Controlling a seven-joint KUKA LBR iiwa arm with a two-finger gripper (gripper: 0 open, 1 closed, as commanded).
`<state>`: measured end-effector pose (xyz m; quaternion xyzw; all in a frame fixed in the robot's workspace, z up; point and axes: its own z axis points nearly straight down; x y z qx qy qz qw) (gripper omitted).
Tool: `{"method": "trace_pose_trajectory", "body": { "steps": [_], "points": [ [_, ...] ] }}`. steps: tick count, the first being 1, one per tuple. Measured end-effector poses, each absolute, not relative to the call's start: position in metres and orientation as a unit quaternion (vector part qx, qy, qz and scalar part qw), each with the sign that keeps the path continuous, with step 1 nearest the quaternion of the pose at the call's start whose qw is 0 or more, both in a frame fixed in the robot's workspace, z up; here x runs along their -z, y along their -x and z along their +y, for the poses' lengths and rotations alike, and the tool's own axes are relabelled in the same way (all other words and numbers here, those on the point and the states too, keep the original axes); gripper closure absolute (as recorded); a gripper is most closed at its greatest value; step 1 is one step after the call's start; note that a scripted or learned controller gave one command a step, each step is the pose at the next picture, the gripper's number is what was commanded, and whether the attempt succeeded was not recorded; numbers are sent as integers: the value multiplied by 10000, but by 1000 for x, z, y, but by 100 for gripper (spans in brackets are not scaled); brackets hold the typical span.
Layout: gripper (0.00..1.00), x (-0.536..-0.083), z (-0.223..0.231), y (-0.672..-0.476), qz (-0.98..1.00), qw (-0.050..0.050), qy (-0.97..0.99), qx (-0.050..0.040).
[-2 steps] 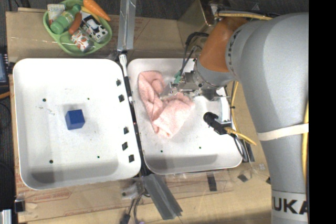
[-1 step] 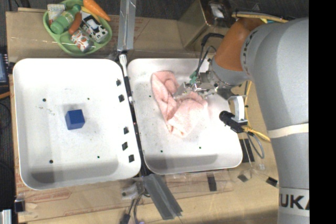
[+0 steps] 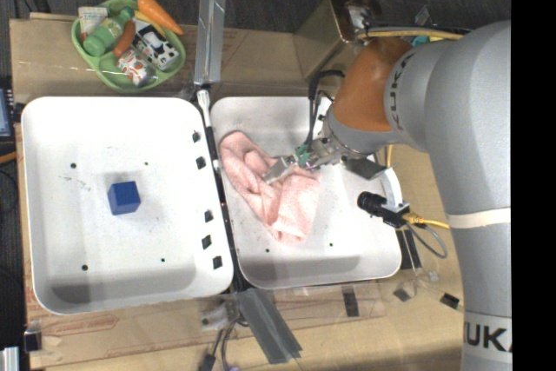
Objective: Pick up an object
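big grey arm (image 3: pixel 460 187) up front, its gripper (image 3: pixel 280 171) pressed into the pink cloth (image 3: pixel 269 187) in the right bin (image 3: pixel 365 261), can't tell about its grip; blue cube (image 3: pixel 124 197) sits in the left bin (image 3: pixel 52 187)

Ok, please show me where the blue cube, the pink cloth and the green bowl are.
blue cube (image 3: pixel 124 197): camera view, on its top face.
pink cloth (image 3: pixel 287 202): camera view, on its flat lower part.
green bowl (image 3: pixel 102 74): camera view, on its front rim.

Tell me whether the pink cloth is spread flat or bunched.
Bunched: the cloth lies crumpled, with folds and ridges, in the right bin.
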<state>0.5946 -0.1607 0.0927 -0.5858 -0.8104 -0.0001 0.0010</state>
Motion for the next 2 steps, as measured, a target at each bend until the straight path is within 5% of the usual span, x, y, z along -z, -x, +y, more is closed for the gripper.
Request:
{"method": "trace_pose_trajectory", "body": {
  "steps": [1, 2],
  "points": [
    [100, -103, -160, -595, -8116, 14, 5842, -1],
    [100, -180, -130, -614, -8002, 9, 5997, -6]
  ]
}}
